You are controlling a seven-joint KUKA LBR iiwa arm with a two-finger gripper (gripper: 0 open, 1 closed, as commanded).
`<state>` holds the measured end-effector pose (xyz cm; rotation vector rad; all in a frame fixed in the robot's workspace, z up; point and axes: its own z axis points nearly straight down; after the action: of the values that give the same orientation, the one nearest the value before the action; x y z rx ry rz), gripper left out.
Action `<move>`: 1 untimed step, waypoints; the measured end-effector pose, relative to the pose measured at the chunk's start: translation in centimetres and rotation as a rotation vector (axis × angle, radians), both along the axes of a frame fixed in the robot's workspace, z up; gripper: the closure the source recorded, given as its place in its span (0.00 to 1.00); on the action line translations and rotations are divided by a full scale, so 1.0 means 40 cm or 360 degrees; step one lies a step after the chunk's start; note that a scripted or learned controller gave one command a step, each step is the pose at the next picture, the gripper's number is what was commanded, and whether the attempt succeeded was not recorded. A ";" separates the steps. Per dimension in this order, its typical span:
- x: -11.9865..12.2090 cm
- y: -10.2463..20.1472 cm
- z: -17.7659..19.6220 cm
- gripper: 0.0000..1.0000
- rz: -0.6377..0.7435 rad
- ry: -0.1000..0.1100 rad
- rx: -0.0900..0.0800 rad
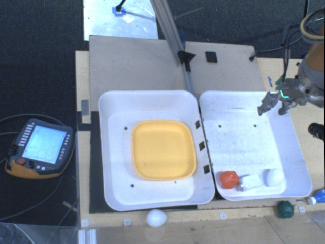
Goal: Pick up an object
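Observation:
A red-orange object (228, 179), a small white piece (250, 182) and a white egg-shaped object (274, 177) lie in a row along the near edge of the right bin (238, 121). A square yellow plate (163, 150) lies in the left bin (114, 136). My gripper (274, 106) hangs over the right bin's far right corner, well away from the row of objects. Its two fingers are spread apart with nothing between them.
A white egg shape (156, 218) and a dark green ball (285, 209) lie on the bench in front of the bins. A teach pendant (39, 147) sits on the floor to the left. A slanted metal pole (170, 22) rises behind the bins.

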<state>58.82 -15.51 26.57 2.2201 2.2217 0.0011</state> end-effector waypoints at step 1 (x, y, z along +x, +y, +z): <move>0.000 0.000 0.000 0.00 0.0000 0.0000 0.0000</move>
<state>58.82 -15.51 26.57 2.2202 2.2217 0.0011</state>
